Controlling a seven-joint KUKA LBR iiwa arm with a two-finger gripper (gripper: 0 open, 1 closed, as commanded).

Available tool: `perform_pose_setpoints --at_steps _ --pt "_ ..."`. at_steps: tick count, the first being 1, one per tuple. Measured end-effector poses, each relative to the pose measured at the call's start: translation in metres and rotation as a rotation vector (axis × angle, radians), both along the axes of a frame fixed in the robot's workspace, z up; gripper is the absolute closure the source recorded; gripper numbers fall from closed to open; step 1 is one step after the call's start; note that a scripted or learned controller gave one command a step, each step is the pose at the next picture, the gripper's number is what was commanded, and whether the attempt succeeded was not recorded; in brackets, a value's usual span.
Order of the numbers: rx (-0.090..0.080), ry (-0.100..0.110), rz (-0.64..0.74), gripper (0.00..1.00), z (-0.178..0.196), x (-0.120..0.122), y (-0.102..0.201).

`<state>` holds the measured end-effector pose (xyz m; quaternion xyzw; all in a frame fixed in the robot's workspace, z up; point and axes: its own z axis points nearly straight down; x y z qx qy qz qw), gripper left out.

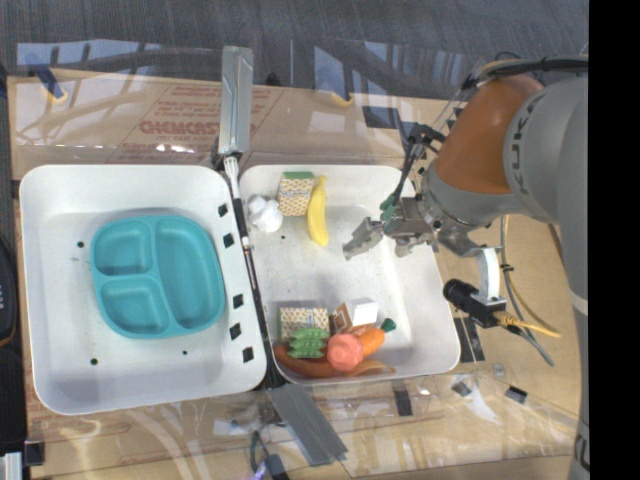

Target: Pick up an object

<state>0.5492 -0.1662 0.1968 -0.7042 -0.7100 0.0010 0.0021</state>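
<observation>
Nearest you, along the near edge of the right white bin [420, 298], lies a heap: a pink round fruit [345, 352], an orange carrot [369, 341], a green leafy piece [308, 343] and a small patterned box [304, 319]. You see a teal divided plastic tray [157, 274] in the left white bin [40, 298]. Farther back in the right bin, the two-finger gripper [362, 240] hangs with fingers parted, holding nothing, just right of the yellow banana [317, 211]. A white crumpled ball [264, 212] sits near the far left corner.

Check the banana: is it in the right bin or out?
In. The banana lies flat on the right bin's floor, beside a patterned block.
</observation>
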Motion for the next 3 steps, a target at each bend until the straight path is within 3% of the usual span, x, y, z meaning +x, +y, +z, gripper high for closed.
perform_pose_setpoints --at_steps 1,2,3 --pt "0.000 0.001 0.109 0.00 -0.087 0.074 0.001" --pt "-0.001 -0.004 0.213 0.00 -0.105 0.108 0.033" --pt "-0.003 -0.007 0.167 0.00 -0.103 0.109 0.004"
